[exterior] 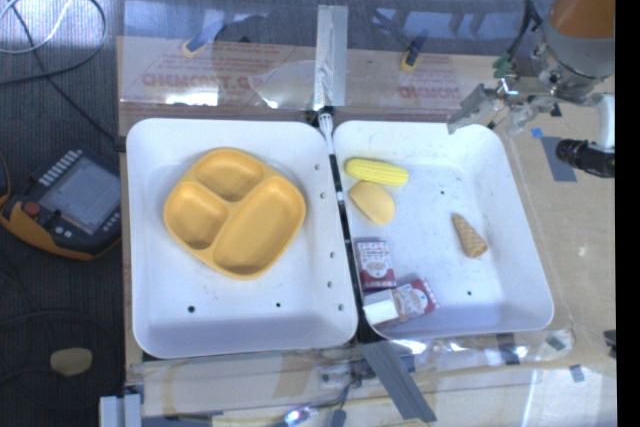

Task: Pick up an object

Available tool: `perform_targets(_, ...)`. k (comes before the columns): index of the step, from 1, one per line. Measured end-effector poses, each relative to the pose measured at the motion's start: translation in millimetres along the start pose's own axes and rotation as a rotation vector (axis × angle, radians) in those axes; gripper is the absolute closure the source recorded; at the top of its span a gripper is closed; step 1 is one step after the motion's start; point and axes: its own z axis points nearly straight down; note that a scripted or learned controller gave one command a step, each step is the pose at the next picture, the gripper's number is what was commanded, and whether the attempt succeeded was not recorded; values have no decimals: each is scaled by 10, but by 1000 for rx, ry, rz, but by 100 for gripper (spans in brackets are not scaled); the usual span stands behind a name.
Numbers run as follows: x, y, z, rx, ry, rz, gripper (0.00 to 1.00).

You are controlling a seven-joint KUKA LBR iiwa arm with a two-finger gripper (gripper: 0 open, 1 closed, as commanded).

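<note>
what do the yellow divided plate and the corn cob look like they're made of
The yellow divided plate looks like moulded plastic: one even colour, smooth rounded compartment walls, a soft sheen. The corn cob is probably toy plastic or rubber too, uniformly bright yellow and slightly glossy; its surface texture is too small to judge.

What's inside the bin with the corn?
The right bin holds corn, a yellow lump, a cone and two red packets. Anything beneath them is covered.

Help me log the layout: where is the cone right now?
The cone lies alone in the right half of the right bin, apart from the corn cob and the red packets along that bin's left side.
</note>
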Motion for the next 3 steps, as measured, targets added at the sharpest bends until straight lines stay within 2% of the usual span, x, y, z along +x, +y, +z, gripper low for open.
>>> perform_targets(1,303,221,-1265,-2,-4,205,0)
perform_targets(2,539,294,-33,2,-4,415,0)
perform_targets(3,539,250,1502,1,0,-14,0)
